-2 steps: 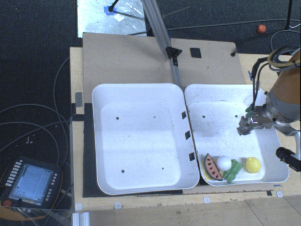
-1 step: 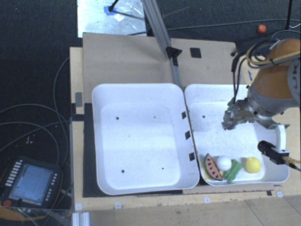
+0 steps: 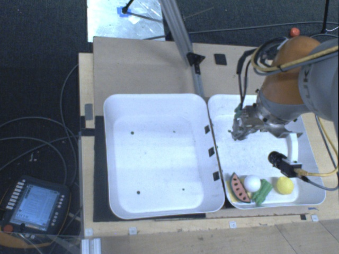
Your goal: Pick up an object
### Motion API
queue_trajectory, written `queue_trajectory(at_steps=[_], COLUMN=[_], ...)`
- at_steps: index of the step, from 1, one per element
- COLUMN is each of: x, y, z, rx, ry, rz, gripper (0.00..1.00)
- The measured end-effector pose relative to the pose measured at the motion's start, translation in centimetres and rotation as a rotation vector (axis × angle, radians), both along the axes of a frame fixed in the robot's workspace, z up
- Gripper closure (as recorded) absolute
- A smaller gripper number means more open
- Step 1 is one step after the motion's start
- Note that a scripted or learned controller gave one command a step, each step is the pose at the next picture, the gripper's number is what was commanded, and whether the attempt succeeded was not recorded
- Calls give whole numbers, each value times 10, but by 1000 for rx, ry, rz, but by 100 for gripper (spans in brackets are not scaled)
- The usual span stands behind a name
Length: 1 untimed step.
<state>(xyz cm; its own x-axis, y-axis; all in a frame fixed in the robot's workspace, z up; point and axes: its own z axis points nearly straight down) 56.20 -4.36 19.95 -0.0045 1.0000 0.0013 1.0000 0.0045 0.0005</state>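
My jaws hang over the right bin — their state I cannot tell. Melon slice, white ball, green piece, lemon — near edge.

Tan bench, two white bins side by side

- A handheld control pad with a lit screen lies on the dark floor at lower left.
- Black cables loop beside the worktop.
- A grey pole slants overhead.
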Motion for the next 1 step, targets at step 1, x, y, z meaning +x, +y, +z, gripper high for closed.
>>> queue_trajectory(at_steps=[1], x=[17], y=[47], z=[18], rx=[-1], ry=[-2], rz=[0], gripper=[100])
